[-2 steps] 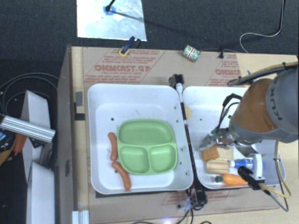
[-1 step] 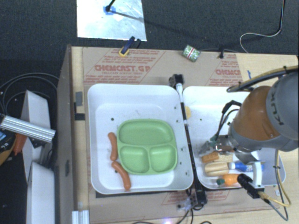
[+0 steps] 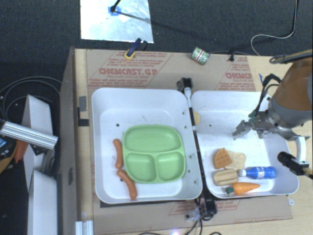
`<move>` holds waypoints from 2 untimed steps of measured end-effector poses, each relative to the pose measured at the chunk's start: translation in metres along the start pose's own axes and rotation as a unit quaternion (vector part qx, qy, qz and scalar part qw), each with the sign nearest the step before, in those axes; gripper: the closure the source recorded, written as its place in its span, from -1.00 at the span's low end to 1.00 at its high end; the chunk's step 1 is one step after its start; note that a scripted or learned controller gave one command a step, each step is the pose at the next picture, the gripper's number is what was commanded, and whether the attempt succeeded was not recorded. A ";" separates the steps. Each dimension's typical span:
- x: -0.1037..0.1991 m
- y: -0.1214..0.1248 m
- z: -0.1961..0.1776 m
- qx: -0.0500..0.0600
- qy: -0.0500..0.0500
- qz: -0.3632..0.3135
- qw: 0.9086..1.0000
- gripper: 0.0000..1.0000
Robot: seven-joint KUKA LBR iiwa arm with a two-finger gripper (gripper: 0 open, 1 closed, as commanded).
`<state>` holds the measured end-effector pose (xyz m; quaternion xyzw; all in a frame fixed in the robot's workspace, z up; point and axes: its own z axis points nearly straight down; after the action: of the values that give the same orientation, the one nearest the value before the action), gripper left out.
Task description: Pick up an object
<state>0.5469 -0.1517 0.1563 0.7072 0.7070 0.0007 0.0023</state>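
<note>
Bench, two white bins side by side. Left bin (image 3: 105,131): green divided plate (image 3: 153,153) at centre, three empty compartments; two sausages, one (image 3: 117,153) at the plate's 9 o'clock, the other (image 3: 128,184) at its 7 o'clock, both just off the rim.

Right bin (image 3: 220,109): arm enters from 3 o'clock, grey with orange band; gripper (image 3: 243,129) hangs over bare floor near the bin's centre. Fingers look slightly spread, nothing between them.

Candidate objects cluster at 6 o'clock of the gripper, along the bin's near wall: waffle piece (image 3: 222,157), toast slice (image 3: 237,159) touching it, bread roll (image 3: 225,176) below, small bottle with blue cap end (image 3: 257,172) beside, carrot (image 3: 244,188) lowest.

Progress, judged: nothing lifted yet; approach, descent, closing and lift all remain.

Obstacles: the items are packed touching, so a clean grip on one risks nudging its neighbours. The carrot lies close to the wall. Waffle sits most exposed.

Off-bin: small green roll (image 3: 200,55) at 12 o'clock on the cardboard.
</note>
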 end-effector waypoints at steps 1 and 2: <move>0.061 -0.029 0.070 0.000 0.001 -0.002 1.000 -1.00; 0.065 -0.047 0.069 -0.005 -0.001 -0.001 1.000 -1.00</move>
<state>0.5002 -0.0873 0.0872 0.7065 0.7077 0.0032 0.0063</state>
